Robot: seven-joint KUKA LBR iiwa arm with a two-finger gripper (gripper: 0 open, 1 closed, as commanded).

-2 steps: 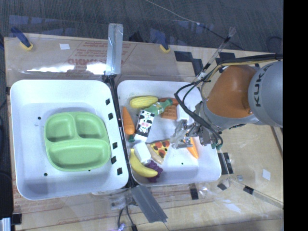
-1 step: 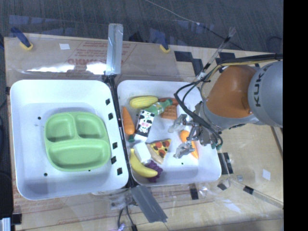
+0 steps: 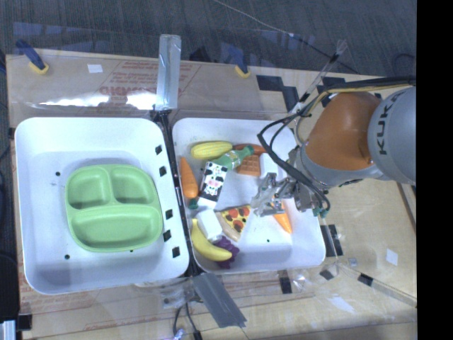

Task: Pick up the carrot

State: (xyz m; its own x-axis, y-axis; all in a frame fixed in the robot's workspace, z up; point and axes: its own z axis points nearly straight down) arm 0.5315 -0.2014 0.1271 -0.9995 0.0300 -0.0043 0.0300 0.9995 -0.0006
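Camera view, looking down at a slant. Shows the carrot point(image 3: 188, 179) in the right bin point(image 3: 306, 250), lying lengthwise hard against that bin's left wall, thick end toward the far side, tip pointing to the near side. Just beside it, a cow-patterned carton point(image 3: 212, 181); beyond its thick end, a corn cob point(image 3: 211, 149); past its tip, a banana point(image 3: 209, 243). Well apart from it, over the right half of the same bin, hangs the claw point(image 3: 272, 198) (cannot tell whether open or closed from this angle), with a pizza slice point(image 3: 233, 222) to one side and a small orange wedge point(image 3: 283, 222) just beside it, identity unclear. Over in the left bin point(image 3: 28, 190), a green divided plate point(image 3: 111, 207).

Judging by look: probably a light, hollow plastic toy, stiff and smooth, so likely to slip or roll out of a loose pinch. Tapers, too, so squeezes toward the tip would tend to squirt it free. Best taken across the thicker middle, closing across its width. Awkward placing, though: pinned between wall and carton, leaving little room on the wall side. Might call for a nudge inward first.
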